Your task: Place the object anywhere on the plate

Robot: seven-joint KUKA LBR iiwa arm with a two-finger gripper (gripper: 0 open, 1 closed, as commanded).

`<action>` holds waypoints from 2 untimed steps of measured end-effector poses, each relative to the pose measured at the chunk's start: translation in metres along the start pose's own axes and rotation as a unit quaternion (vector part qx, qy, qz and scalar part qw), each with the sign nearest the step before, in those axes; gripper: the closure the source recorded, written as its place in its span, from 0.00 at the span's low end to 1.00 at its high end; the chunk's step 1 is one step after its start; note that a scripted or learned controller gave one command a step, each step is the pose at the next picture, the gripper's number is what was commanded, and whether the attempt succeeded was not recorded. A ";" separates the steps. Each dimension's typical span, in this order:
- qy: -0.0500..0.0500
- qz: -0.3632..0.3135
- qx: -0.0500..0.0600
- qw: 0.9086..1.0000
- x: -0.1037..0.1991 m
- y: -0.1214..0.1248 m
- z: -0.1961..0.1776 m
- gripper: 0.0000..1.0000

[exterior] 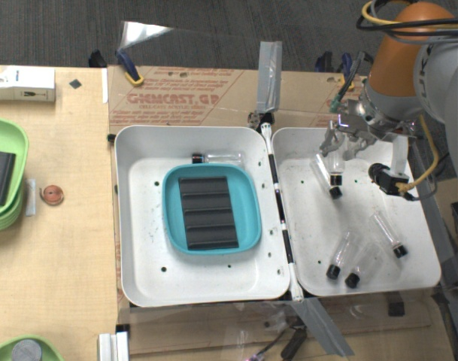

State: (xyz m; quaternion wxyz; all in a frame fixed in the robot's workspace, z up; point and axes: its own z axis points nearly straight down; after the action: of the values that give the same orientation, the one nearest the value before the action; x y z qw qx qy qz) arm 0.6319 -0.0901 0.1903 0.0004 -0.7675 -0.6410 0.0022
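A teal plate (248, 201) with a dark ridged insert (207, 212) lies in the left bin (138, 224). Several clear tubes with black caps lie in the right bin (304, 224). One tube (326, 175) lies slantwise at the upper left of that bin, cap toward the front. My gripper (343, 143) hangs just above and to the right of this tube's far end, its fingers spread apart with nothing between them. Another clear tube (216, 158) lies in the left bin just behind the plate.
Two tubes (341, 256) lie side by side at the right bin's front and one tube (389, 235) toward its right. The divider (277, 201) between the bins runs front to back. A green tray (7, 175) sits far left on the bench.
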 end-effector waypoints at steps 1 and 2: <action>0.001 -0.100 -0.001 0.995 0.034 -0.053 0.000 1.00; 0.001 -0.159 0.000 0.987 0.085 -0.070 0.000 1.00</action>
State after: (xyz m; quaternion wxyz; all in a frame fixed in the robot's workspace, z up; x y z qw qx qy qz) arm 0.5779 0.0066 0.1905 0.0010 -0.6555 -0.7552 0.0015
